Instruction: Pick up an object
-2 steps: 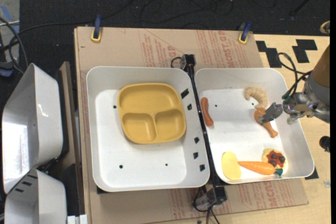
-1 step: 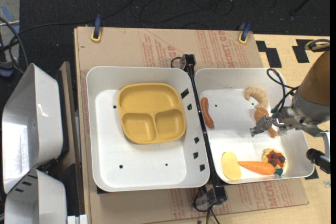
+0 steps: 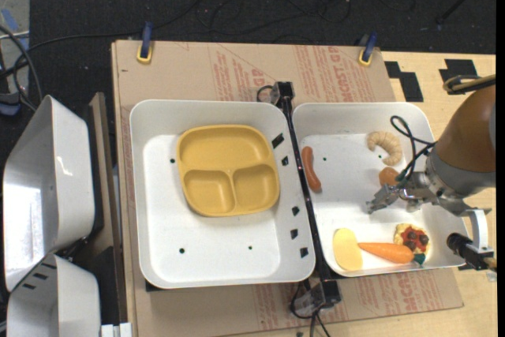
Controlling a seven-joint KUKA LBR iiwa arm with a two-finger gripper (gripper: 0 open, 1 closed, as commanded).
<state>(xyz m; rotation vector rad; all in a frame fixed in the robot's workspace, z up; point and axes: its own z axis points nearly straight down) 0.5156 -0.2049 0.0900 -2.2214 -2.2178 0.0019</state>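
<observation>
Two shallow white plastic bins sit side by side on my bench: the left bin (image 3: 158, 249) carries a yellow three-compartment plate (image 3: 229, 170), the right bin (image 3: 347, 118) the pickable items. My claw (image 3: 384, 200) hovers low in the right bin's middle, nothing between its fingers; it looks parted, though I judge that loosely. A small brown rounded piece (image 3: 387, 176) lies just beside it, a pale curled shrimp-like toy (image 3: 386, 142) beyond. The red sausage (image 3: 312, 169) rests by the dividing wall; an orange carrot (image 3: 387, 252), a yellow disc (image 3: 346, 248) and a pizza-like slice (image 3: 413, 236) crowd the near edge. I'd call this the approach: next, centre over the brown piece, descend, close.
</observation>
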